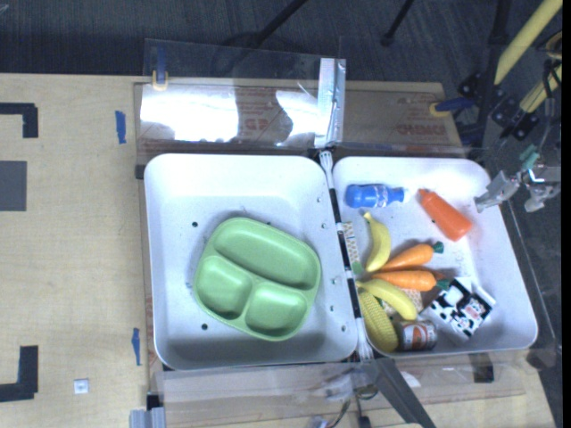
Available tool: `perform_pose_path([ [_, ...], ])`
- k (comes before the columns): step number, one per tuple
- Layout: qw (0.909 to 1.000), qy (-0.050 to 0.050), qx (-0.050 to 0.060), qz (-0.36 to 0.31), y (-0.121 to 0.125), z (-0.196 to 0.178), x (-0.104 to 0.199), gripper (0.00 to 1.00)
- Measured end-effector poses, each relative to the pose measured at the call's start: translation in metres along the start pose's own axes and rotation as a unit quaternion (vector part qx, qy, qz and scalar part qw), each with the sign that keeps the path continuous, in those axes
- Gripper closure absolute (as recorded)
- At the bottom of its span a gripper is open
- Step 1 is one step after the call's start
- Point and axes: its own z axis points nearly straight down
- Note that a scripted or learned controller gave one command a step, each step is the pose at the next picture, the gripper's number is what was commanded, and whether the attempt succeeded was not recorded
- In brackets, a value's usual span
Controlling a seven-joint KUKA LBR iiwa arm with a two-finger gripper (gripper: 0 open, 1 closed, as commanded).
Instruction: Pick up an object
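Gripper (517, 188) at the right edge of the frame, over the upper right rim of the right bin (508, 266). Small and partly blurred; can't tell how it's set. Nothing visibly held.

Closest item: orange bottle (445, 214), lying tilted in the upper right of the right bin, just left of the gripper, apart from it. Blue bottle (373, 195) lies flat near the bin's top left, white cap pointing right. Below it a banana (378, 242) curves down the bin's left side. Two carrots (412, 267) lie side by side mid-bin, touching, green tops to the right. A second banana (394, 296) sits under the carrots. Corn cob (378, 322) lies along the lower left wall. Small can (417, 335) on its side at the bottom edge, just right of the corn. Black-and-white carton (459, 308) in the lower right, touching the can area and right of the second banana.

Left bin (169, 239) mid-frame holds a green divided plate (257, 277), three compartments, lying flat and slightly rotated, centred in the bin.

Clear plastic sheet (241, 101) stands behind the left bin, top centre. Wooden bench (62, 239) fills the left side, with blue tape marks (119, 126) and black corner marks (25, 119).
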Motion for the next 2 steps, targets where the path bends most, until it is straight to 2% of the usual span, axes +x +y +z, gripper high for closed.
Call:
perform_pose_path([
  [1, 0.9861, 0.000, -0.001, -0.166, 0.021, 0.121, 0.005, 0.00],
  [2, 0.9922, 0.007, -0.002, -0.124, 0.085, 0.164, 0.008, 0.00],
])
